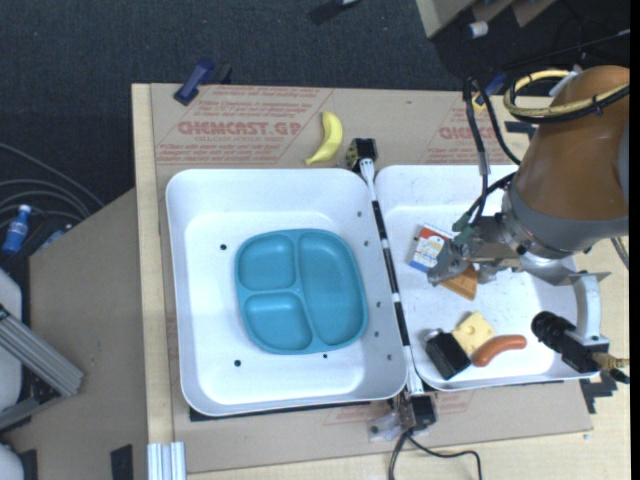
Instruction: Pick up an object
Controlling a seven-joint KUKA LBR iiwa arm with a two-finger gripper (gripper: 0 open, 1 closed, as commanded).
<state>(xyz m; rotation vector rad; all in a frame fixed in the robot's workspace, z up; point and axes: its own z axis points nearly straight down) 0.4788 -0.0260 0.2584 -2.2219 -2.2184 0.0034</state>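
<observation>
My gripper (456, 264) hangs low in the right bin (520, 183), near its middle. Just left of it lies a small white carton (427, 247) with blue and red print, touching or nearly touching the gripper. A brown, toast-like piece (463, 287) lies directly under the gripper's lower edge and is partly covered by it. Nearer the front of this bin are a yellow cheese wedge (473, 327), a red sausage (499, 348) and a black block (447, 355).
The left bin (200, 268) holds a blue divided plate (299, 290). A yellow banana (326, 139) lies on the bench behind the bins, beside a black clip (362, 151). The arm's orange wrist band (580, 158) looms over the right bin's far side.
</observation>
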